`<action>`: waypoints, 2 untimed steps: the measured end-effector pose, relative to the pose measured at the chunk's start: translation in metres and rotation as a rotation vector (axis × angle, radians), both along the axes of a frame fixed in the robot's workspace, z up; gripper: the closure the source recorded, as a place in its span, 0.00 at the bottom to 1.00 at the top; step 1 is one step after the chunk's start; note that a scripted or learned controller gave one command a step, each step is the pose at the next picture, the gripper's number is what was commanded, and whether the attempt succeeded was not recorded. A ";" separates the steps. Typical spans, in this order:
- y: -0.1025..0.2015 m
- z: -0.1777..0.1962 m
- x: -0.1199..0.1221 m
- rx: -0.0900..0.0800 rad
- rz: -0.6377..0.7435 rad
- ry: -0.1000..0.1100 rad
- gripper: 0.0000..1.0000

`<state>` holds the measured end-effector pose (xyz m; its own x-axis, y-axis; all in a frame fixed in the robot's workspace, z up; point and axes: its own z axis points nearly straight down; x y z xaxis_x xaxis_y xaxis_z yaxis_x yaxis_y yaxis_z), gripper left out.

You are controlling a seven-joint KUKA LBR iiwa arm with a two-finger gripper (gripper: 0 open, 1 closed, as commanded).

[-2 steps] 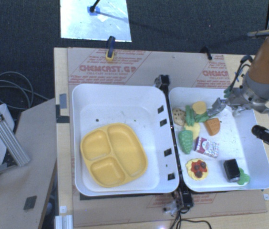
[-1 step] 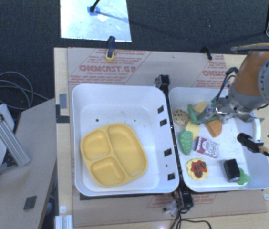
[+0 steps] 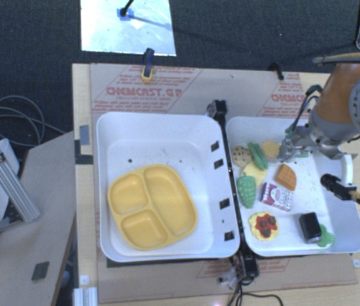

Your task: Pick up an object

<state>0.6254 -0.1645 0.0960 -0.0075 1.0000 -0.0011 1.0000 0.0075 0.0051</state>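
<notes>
The right bin (image 3: 346, 218) holds several toy foods. A round yellow piece (image 3: 270, 148) and a dark green pickle (image 3: 257, 155) lie at its upper left, next to a speckled cookie (image 3: 240, 155). An orange bread slice (image 3: 286, 176) lies just below my gripper (image 3: 288, 150), which hangs low over the bin's upper middle, between the yellow piece and the bread. Nothing can be seen held in it. Further down are a red and white box (image 3: 276, 196), a light green piece (image 3: 246, 190), a small pizza (image 3: 264, 225) and a black block (image 3: 309, 227).
The left bin (image 3: 122, 132) holds a yellow divided tray (image 3: 151, 206). A pale yellow piece (image 3: 253, 171) lies beside the divider between the bins. A small green item (image 3: 325, 238) rests by the black block near the right bin's lower right corner.
</notes>
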 end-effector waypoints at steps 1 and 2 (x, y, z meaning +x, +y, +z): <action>-0.024 0.171 -0.003 -0.005 -0.007 -0.011 1.00; -0.022 0.161 -0.005 -0.001 -0.005 0.002 0.00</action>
<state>0.6207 -0.1864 0.2566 -0.0030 1.0000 -0.0017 1.0000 0.0030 0.0036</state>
